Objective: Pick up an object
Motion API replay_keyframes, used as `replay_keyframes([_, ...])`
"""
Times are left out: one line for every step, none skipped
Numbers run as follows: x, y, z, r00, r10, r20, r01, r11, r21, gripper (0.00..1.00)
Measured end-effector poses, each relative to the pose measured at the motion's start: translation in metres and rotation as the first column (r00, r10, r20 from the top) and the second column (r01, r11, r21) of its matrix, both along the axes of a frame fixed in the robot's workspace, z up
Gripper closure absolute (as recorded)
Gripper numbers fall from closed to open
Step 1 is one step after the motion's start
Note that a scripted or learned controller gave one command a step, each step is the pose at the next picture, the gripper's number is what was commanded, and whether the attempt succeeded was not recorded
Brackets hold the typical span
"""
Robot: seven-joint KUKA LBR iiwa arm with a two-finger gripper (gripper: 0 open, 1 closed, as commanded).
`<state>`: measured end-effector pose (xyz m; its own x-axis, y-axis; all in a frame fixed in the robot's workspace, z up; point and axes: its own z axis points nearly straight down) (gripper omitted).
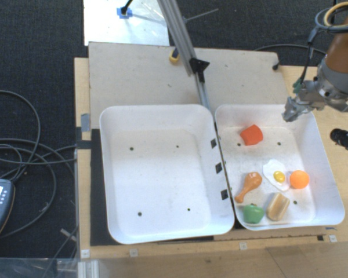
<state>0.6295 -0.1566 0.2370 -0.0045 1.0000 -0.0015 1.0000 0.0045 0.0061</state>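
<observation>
Hand (292,112): above right bin's (325,155) far rim, finger spread cannot be told. Contents nearby: orange block (252,135), fried egg (276,175), orange ball (299,179).

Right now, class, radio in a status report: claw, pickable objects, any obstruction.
Claw above right white bin's far edge, holding nothing visible. Red toy block nearest, untouched. Nothing between them.

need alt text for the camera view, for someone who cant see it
A grey robot arm's gripper hovers over the far edge of the right white bin, which holds an orange-red block, toy drumstick, fried egg, orange ball, bread roll and green piece.
</observation>
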Motion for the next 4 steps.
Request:
replay_keyframes([-0.016,0.054,-0.01,1.0,0.005,-0.007,-0.005,1.0,0.004,1.0])
replay_keyframes([-0.023,0.113,-0.001,1.0,0.007,-0.005,-0.007,1.0,0.004,1.0])
replay_keyframes([-0.041,0.158,0.004,1.0,0.006,-0.006,-0.006,1.0,0.004,1.0])
replay_keyframes([-0.049,0.216,-0.008,1.0,0.006,-0.007,-0.006,1.0,0.004,1.0])
